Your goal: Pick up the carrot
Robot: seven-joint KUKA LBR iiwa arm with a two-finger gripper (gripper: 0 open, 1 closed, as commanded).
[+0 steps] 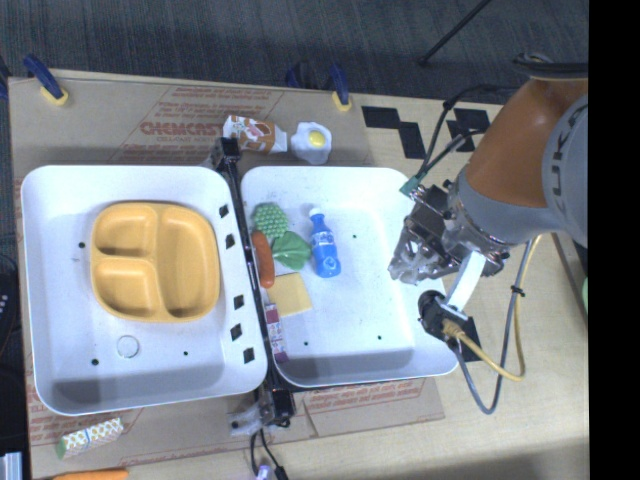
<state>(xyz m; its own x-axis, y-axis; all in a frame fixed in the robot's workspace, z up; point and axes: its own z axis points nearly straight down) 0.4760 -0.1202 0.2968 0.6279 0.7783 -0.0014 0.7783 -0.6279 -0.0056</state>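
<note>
Against the left wall of the right bin [400, 353] lies the carrot [263, 258], long and orange. Nothing is holding it, so the job is not done yet. The claw [418, 260] hangs over the right side of that same bin, well apart from the carrot, and it carries nothing. Whether it is spread or pressed together cannot be told from up here. It would need to cross the bin to the left and come down on the carrot.

Next to the carrot sit a green leafy toy [280, 236], a blue bottle [323, 243] and a yellow cheese slice [293, 294]. The left bin [60, 368] holds a yellow tray [155, 260] with three parts.
</note>
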